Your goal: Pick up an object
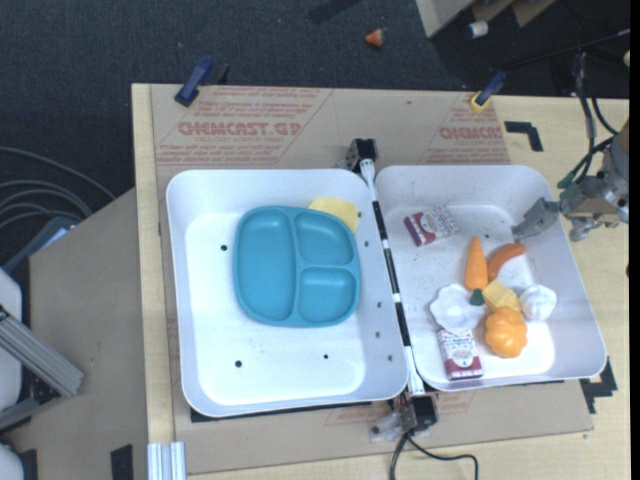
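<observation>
Hovering at the right bin's (pixel 570 268) far edge, the claw (pixel 545 216) appears open and unladen; carrot (pixel 475 262) just beside it. Crowded neighbours risk a deflected, failed grasp.

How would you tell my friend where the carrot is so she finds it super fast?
Look in the right-hand white bin, the one crowded with toy food. Near its middle, below the little red and white packet, the carrot stands out as a slim orange cone. Its neighbour, the orange pepper, is round and fat, and sits nearer the front.
</observation>
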`<state>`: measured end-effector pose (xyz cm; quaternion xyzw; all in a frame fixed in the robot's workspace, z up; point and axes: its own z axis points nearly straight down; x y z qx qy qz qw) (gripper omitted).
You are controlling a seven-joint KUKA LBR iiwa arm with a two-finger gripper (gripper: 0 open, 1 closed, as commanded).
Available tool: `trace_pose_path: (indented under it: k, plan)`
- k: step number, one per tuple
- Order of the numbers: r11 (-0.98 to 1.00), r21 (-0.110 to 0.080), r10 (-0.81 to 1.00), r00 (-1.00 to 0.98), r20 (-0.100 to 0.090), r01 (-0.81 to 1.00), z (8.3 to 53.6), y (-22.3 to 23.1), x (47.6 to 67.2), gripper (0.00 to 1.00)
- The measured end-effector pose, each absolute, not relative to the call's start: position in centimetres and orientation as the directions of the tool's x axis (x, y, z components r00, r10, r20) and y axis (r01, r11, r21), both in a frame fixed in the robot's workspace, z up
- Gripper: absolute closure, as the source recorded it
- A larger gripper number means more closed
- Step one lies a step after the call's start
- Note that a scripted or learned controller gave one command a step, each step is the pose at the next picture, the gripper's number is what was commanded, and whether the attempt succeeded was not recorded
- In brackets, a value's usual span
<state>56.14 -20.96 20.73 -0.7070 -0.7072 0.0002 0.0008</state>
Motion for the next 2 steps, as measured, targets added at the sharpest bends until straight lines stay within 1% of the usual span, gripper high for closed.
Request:
trace_pose_path:
  k: [1, 2]
  plan:
    - [0.001, 0.0, 1.0, -0.001, 0.0, 1.0, 8.45, -14.95, 57.21, 0.0]
    - [0.0, 0.001, 1.0, 0.0, 0.0, 1.0, 9.45, -14.98, 57.24, 1.0]
